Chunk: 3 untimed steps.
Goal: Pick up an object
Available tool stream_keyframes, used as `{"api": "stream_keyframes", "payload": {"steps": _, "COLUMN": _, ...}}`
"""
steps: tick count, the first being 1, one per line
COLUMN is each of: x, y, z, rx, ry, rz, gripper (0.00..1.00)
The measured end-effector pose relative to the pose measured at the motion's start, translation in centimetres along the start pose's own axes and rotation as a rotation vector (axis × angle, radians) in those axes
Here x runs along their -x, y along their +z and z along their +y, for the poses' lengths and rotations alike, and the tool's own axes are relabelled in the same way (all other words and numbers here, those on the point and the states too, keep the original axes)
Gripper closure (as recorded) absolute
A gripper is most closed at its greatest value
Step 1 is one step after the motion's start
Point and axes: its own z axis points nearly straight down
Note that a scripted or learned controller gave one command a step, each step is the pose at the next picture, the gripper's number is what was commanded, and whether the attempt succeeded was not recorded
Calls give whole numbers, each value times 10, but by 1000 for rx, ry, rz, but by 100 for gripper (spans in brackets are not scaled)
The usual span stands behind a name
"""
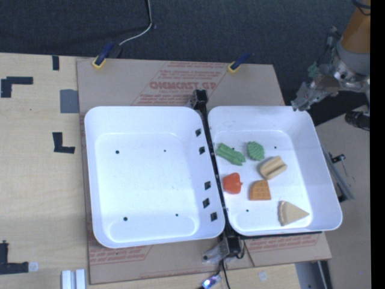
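The right bin point(313, 138) holds several toy foods: a long green vegetable point(230, 153), a round green piece point(255, 150), a tan bread roll point(272, 167), a red pepper point(232, 183), an orange waffle square point(260, 191) and a beige wedge point(292, 212). My gripper point(302, 99) hangs beyond the bin's far right corner, off to the upper right of all the foods. Nothing shows between its fingers.
The left bin point(96, 131) adjoins the right one along a black clip strip point(207, 161). Both rest on a cardboard sheet point(174, 83) clamped at the back. A white cable point(141, 29) runs over the dark cloth behind.
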Motion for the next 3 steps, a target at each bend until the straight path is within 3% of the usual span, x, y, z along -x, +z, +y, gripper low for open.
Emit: {"api": "stream_keyframes", "payload": {"steps": 3, "x": 0, "y": 1, "z": 0, "rx": 0, "ry": 0, "rz": 0, "gripper": 100}}
